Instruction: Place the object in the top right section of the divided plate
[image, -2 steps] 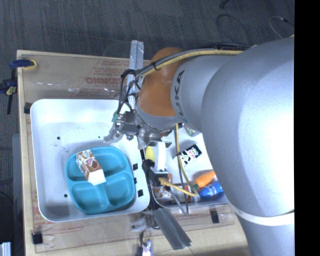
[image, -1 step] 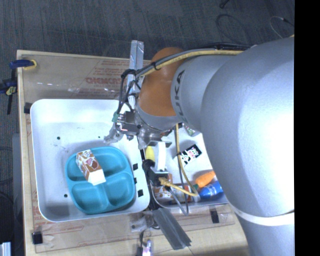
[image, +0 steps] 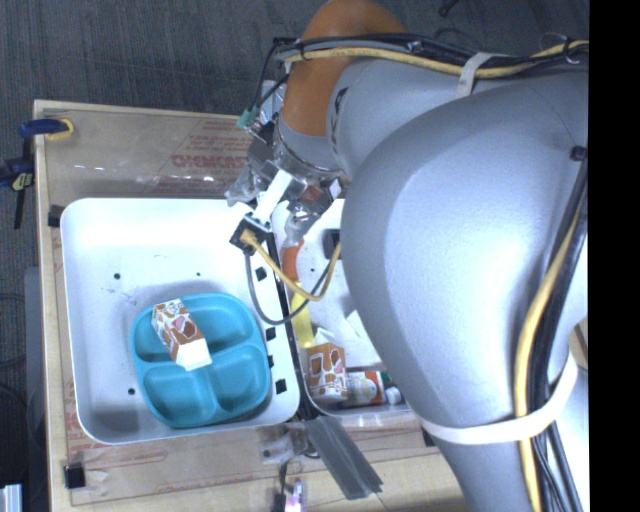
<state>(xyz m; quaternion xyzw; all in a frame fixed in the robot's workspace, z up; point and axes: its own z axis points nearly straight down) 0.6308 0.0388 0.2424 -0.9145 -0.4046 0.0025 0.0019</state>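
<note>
Bench with two white bins, blue divided plate and patterned cartons.

A blue divided plate (image: 225, 385) is set in the near part of the left bin (image: 100, 250). A small brown-and-white carton (image: 180, 335) is laid on the plate, in its far-left section, with its white end over the central ridge. The gripper (image: 288, 212) is held above the strip between the two bins, well apart from that carton; whether it is spread or closed cannot be told. A second patterned carton (image: 326, 368) is seen in the right bin (image: 330, 235), near the front wall.
</note>
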